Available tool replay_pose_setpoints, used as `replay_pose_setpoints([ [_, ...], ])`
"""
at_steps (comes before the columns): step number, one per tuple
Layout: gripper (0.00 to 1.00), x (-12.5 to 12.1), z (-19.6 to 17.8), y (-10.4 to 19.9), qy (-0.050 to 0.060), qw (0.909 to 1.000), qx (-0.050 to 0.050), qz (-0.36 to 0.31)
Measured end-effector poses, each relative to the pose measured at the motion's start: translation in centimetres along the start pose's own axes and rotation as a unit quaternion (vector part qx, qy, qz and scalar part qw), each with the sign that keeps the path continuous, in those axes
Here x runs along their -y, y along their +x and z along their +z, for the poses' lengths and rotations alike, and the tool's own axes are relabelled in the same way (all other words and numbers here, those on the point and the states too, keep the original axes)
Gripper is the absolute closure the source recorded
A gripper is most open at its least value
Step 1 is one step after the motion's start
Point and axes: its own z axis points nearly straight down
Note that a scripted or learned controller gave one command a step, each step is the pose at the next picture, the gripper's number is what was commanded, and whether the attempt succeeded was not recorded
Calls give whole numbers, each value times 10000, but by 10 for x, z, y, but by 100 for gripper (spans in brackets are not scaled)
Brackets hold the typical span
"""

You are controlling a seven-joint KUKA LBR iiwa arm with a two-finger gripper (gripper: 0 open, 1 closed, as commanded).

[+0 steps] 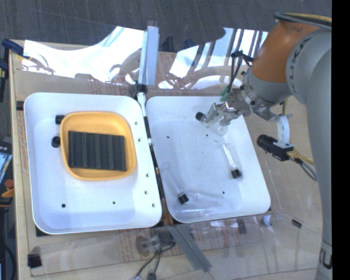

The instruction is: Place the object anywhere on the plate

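So there are 2 white bins side by side on the bench. The left bin (41,209) has a yellow plate (97,145) sitting in it, kind of a rounded square, with a dark ribbed insert (97,151) in the middle. A couple of small black dots sit on the bin floor just left of the plate.

The right bin (254,200) is where the clear stuff is. There's a small clear tube with a black cap (231,162) lying flat around the middle right of the bin floor, cap end pointing toward the near side. A second clear piece with a black end (193,198) lies near the front edge of that bin. It's see-through enough that its outline is hard to make out.

The arm (291,57) comes in from the right, grey with the orange band, and the gripper (217,116) hangs over the far part of the right bin, tilted toward the left. The fingers look like they sit close together around something clear and glassy with a dark tip on its left, but it's too blurry and transparent for me to call, so I can't tell if it's actually clamped on anything.

The capped tube lies just below the gripper and apart from it, well away from the plate.
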Motion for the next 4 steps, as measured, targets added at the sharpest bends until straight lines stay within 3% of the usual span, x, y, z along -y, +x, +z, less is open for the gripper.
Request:
replay_pose_setpoints([
  [1,0,0,0,0,0,10000,0,0],
  [2,0,-2,14,24,12,9999,-2,161],
  [3,0,-41,20,137,-8,9875,5,-1578],
  [4,0,-28,-20,184,-4,9772,6,-2121],
])
